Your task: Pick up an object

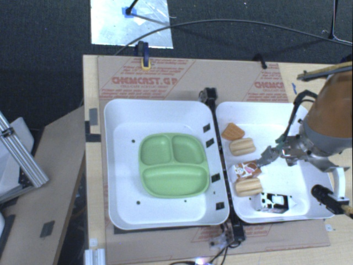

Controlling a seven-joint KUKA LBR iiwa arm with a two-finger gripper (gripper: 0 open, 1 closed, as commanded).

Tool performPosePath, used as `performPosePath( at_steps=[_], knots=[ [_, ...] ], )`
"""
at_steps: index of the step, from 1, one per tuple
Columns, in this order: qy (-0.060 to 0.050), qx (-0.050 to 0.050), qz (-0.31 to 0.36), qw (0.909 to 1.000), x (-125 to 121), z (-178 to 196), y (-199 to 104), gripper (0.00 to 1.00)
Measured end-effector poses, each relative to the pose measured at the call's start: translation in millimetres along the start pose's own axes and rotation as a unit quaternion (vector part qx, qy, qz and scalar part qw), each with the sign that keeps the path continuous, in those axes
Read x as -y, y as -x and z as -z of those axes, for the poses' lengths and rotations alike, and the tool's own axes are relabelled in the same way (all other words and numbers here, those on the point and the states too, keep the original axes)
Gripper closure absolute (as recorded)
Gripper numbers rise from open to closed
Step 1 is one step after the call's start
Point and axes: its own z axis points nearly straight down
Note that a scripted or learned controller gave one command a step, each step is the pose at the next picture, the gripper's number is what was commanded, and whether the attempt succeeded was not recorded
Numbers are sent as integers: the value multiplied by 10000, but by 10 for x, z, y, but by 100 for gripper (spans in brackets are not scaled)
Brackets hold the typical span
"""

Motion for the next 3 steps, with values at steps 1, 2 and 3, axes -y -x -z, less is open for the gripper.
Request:
performPosePath(
  at_steps=[1,2,3],
  knots=[
    [-23,-7,-9,10000,-50,-613,-14,0],
    [64,-2,7,10000,-104,-863,-11,0],
    [132,56,-23,9999,-132,-746,38,100]
  ],
)
